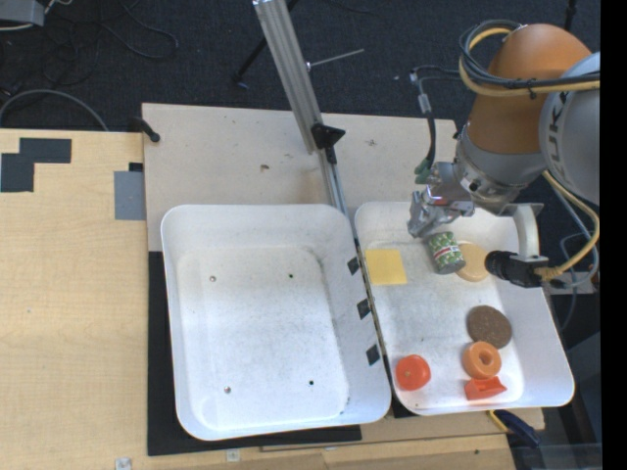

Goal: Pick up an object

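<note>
The gripper hangs over the far end of the right bin, and the small can lies tilted just right and nearer beneath it.

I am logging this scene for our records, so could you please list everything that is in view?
shallow white plastic bins: two, white, side by side on the bench; all loose objects lie in the right one
flat yellow square piece: one, yellow, right bin, near its left wall
green patterned can: one, green and white, right bin, far end, just below the gripper
pale tan round piece: one, tan, beside the can
brown round disc: one, brown, right bin, middle right
orange ring-shaped toy: one, orange, near end
red-orange round toy: one, near left corner
small red piece: one, below the ring
gripper: one, metallic, over the right bin's far end
</note>
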Action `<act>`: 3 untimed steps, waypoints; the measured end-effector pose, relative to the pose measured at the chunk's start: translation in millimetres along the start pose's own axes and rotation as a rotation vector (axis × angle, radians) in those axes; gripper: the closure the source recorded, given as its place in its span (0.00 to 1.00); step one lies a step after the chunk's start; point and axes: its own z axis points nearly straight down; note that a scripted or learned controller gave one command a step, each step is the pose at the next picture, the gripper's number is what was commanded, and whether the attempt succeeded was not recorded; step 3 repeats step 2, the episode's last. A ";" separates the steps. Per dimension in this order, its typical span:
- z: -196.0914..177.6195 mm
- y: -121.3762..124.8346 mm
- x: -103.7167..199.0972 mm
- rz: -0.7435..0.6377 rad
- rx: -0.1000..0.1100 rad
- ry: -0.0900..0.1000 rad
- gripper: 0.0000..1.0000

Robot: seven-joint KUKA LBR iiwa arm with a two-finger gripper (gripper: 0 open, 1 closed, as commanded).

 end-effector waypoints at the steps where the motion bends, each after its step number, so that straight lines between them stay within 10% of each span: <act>1: -3.2 -0.2 57.9 -0.001 -0.001 0.000 1.00; 3: 14.2 0.9 108.0 0.001 0.001 -0.001 1.00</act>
